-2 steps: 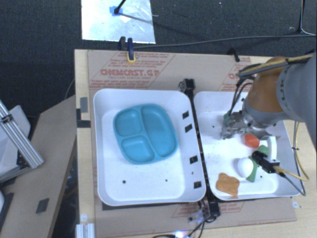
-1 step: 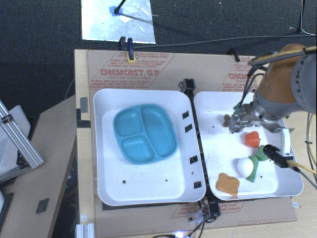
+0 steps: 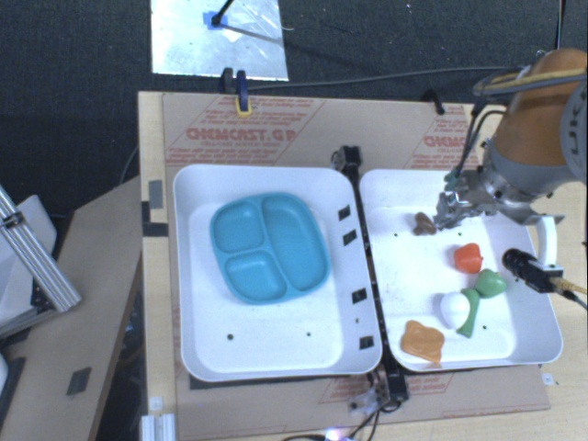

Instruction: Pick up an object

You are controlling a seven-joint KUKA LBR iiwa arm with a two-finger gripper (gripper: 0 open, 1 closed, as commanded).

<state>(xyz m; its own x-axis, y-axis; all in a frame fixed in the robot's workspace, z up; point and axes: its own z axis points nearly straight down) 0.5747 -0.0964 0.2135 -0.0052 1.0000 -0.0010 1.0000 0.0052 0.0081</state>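
In the right bin [image 3: 395,274] lie several small items. A small brown lump [image 3: 424,223] sits near the bin's back left. Further right is a red piece [image 3: 468,257]. Towards the front are a green piece with a stem [image 3: 484,289], a white egg-shaped piece [image 3: 453,308] and an orange piece [image 3: 423,340]. My gripper [image 3: 449,209] hangs low over the back of this bin, just right of the brown lump. Nothing shows in its grasp.
The left bin [image 3: 197,338] holds a blue divided plate [image 3: 269,246]. Black clips [image 3: 358,265] line the seam between the bins. A black cylindrical part [image 3: 526,269] on the arm's side reaches over the right bin's right rim.
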